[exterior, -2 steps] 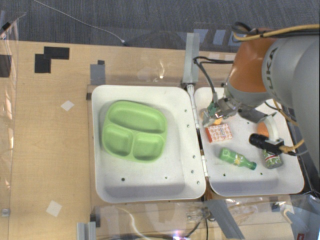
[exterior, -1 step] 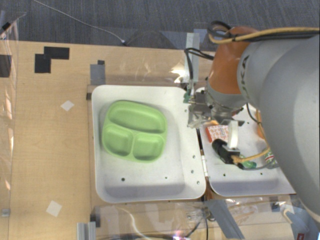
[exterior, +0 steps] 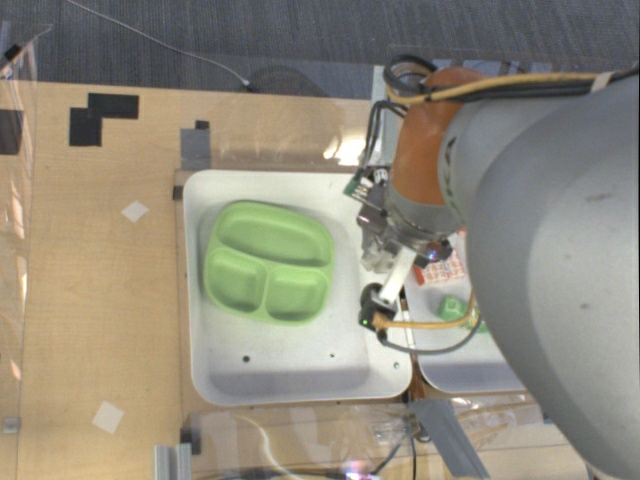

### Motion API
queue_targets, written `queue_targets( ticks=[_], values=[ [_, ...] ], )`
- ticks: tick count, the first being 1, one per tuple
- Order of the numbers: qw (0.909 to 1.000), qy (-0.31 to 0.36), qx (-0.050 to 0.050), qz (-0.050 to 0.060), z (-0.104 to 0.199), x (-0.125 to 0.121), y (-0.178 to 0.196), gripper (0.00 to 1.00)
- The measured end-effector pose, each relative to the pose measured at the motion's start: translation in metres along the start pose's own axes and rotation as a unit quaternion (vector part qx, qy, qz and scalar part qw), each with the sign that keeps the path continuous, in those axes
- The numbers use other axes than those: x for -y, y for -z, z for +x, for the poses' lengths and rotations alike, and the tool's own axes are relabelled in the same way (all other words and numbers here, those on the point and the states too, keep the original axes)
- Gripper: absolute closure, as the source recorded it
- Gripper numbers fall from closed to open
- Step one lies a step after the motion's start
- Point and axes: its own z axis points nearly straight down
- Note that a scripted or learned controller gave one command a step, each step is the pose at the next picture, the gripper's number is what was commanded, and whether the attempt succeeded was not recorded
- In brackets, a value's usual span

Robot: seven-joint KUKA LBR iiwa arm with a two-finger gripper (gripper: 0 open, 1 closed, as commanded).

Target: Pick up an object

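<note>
"End effector (exterior: 380,253) hangs at the right edge of the left bin (exterior: 280,366) — open or closed, can't tell. Why there?"

"Guessing it's lining up on the green divided plate (exterior: 268,260), flat mid-bin — biggest target around."

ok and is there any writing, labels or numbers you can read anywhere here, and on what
No text here is readable.
On the red and white packet in the right bin: some print, too blurred to read.
On the green plate in the left bin: no marking seen.
The black patches on the bench: plain shapes, not letters.
</note>
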Motion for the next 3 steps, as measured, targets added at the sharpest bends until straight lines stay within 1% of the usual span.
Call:
queue_targets(
  ticks=[1,2,3],
  values=[
    [0.9905,-0.138,0.0,0.0,0.058,0.07,-0.016,1.0],
    [0.9706,-0.24,-0.008,-0.005,0.091,0.107,-0.101,1.0],
    [0.908,-0.419,-0.003,0.0,0.099,0.117,0.008,1.0]
  ],
)
